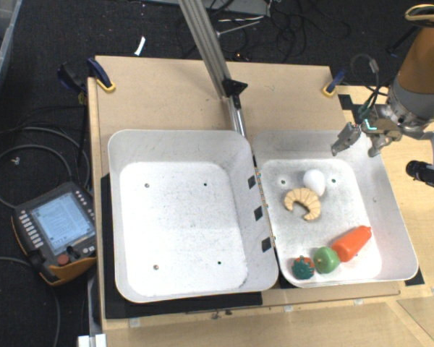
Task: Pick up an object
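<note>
Above right bin's [390,215] far rim: hand [360,140] spread | arm [419,71] cropped

Arm [419,71] cut off (right edge), teal object [302,267] unclear

high slanted view over both bins [181,139]

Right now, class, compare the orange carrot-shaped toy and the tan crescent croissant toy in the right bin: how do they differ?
Colour: the orange carrot-shaped toy is bright orange; the tan crescent croissant toy is pale tan.
Shape: the carrot is a straight, tapered piece; the croissant curves into an arc.
Place: the carrot lies nearer the bin's front right corner by a green ball; the croissant sits mid-bin, below a white egg.
Both rest in the right white bin.
</note>
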Tool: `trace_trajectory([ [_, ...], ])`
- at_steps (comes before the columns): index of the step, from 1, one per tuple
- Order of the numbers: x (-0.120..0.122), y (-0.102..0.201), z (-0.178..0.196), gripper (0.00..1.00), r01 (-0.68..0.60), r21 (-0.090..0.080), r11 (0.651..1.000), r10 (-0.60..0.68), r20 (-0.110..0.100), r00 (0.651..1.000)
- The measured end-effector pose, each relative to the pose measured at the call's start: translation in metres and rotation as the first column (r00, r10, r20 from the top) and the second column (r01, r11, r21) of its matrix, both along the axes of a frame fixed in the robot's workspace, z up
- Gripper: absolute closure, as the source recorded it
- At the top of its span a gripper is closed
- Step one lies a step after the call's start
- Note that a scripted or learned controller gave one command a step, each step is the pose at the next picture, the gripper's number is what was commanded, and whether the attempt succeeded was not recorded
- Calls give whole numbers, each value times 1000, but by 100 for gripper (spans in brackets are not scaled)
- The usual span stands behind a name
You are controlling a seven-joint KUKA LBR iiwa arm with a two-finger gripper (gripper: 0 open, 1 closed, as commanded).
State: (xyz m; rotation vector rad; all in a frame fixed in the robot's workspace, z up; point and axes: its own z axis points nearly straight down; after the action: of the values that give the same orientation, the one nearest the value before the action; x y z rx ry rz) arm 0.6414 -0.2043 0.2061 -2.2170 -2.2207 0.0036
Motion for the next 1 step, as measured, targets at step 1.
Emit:
trace_trajectory([
  [1,1,0,3,0,-2,-1,1000,2,4,1000],
])
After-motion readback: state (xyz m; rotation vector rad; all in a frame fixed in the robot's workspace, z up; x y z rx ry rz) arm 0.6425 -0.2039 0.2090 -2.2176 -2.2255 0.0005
